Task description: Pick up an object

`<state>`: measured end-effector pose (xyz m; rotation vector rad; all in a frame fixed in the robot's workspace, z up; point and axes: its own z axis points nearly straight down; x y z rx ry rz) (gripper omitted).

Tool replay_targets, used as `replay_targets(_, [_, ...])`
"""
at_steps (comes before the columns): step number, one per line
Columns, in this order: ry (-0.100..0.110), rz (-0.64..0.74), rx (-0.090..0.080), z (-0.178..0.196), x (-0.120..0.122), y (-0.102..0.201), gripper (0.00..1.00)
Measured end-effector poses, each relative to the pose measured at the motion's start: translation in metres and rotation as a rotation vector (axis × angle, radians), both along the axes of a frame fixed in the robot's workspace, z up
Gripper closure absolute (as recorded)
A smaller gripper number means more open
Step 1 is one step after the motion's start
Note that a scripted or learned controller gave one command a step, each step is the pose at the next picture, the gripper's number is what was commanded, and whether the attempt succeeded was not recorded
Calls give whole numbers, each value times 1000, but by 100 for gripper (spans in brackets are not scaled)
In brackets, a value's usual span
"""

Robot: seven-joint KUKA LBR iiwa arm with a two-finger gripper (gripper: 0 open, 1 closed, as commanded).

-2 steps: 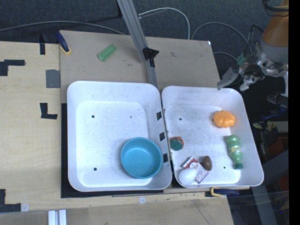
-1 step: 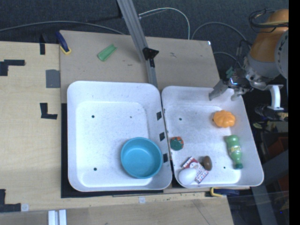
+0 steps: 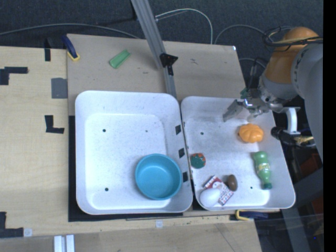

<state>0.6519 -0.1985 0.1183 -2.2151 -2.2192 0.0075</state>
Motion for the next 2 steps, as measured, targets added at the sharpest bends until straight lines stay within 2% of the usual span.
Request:
replay_targets(1, [-6, 2, -2, 15, 2, 0, 100])
replay_targets(2, [-13, 0, -3, 72, 7, -8, 100])
